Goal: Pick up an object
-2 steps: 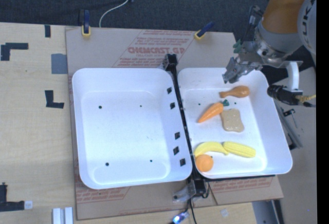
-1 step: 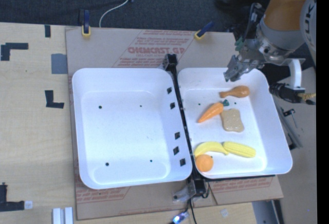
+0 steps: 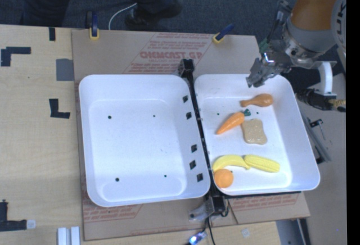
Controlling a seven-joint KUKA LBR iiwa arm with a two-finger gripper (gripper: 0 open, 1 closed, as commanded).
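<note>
The right bin (image 3: 300, 126) holds several toy foods. A brown drumstick (image 3: 259, 101) lies near its far side, with an orange carrot (image 3: 230, 123) and a tan bread slice (image 3: 254, 132) just in front of it. Toward the front lie a yellow banana (image 3: 232, 162), a yellow corn cob (image 3: 262, 164) and an orange fruit (image 3: 223, 178). My gripper (image 3: 257, 78) hangs over the far right part of this bin, just above and behind the drumstick, with nothing seen between its fingers.
The left bin (image 3: 90, 143) sits beside the right one, joined by a black divider strip (image 3: 194, 126). Both rest on a cardboard sheet (image 3: 140, 53) on the wooden bench. Clamps (image 3: 223, 33) hold the sheet's far edge.
</note>
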